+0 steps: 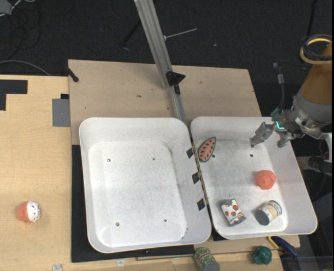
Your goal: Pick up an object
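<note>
The gripper hangs over the right bin's far right corner, fingers spread apart and holding nothing, seemingly poised before a descent. The likeliest target, a red ball, sits near the right edge, just below it. A can and a patterned box lie toward the near edge; an oval pad leans at the left wall. The left bin adjoins it on a tan bench, dark floor around.

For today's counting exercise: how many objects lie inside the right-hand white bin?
4: a flat speckled oval at the left wall, an orange ball mid-right, a patterned box and a can near the front.
</note>
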Robot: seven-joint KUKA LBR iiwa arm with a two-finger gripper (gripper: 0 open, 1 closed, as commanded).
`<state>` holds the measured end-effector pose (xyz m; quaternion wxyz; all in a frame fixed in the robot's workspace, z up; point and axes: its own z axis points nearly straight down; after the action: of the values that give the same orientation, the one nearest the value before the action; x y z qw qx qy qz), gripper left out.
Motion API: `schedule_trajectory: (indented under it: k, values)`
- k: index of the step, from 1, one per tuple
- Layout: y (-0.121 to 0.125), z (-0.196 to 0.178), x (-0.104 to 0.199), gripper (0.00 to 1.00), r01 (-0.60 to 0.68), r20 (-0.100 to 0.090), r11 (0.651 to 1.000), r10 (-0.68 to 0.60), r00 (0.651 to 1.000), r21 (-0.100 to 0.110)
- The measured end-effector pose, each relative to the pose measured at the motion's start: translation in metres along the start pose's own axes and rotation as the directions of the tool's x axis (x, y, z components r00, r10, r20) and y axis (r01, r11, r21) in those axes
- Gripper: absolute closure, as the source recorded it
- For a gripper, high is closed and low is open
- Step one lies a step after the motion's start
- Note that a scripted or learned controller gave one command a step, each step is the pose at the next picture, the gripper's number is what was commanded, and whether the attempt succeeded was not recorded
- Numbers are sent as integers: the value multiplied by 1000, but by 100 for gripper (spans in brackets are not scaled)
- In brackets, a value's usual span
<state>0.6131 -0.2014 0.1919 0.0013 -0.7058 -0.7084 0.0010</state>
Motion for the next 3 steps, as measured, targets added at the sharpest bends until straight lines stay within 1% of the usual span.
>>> schedule_trajectory:
  k: [1, 2, 3]
  values:
    - [0, 64, 3, 0, -1, -2, 1000, 1, 1000, 5]
    - [0, 102, 4, 0, -1, 0, 1000, 1, 1000, 1]
    - [1, 91, 4, 100, -1, 0, 1000, 1, 1000, -1]
